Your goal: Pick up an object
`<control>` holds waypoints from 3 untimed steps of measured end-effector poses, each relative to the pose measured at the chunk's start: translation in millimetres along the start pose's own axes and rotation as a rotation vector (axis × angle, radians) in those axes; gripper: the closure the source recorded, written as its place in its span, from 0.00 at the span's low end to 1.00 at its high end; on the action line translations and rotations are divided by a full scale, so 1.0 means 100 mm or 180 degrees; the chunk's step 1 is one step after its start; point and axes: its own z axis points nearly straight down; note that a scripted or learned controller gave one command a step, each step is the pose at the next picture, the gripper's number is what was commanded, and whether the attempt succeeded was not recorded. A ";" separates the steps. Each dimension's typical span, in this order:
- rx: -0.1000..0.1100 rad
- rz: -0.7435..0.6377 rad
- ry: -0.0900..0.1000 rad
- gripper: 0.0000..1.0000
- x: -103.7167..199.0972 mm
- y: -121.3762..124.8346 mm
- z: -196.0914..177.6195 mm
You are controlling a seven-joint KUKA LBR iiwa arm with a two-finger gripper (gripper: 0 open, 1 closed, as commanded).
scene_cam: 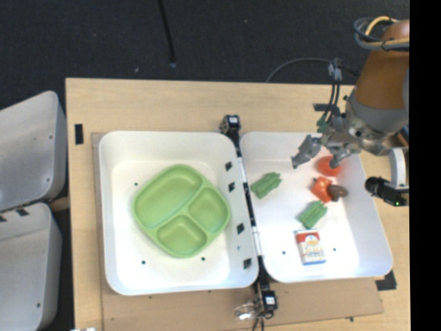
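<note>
My gripper hangs over the back of the right bin, its two grey fingers spread apart with nothing between them. Just under and right of it lies a red-orange object. A second red piece with a brown end sits a little nearer the front. Two green toys lie in the same bin: one near the divider, one toward the middle. A small red-and-white box rests at the front of that bin.
The left bin holds a green divided plate. A black divider with clips runs between the bins. The arm's orange band stands at the right edge. White chairs sit left of the bench.
</note>
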 end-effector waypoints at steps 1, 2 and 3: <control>-0.0037 -0.0006 -0.0005 0.00 0.00 0.02 -0.07; -0.0026 0.0004 -0.0008 0.00 -0.07 0.04 0.37; -0.0021 0.0013 -0.0008 0.00 -0.13 0.10 0.97</control>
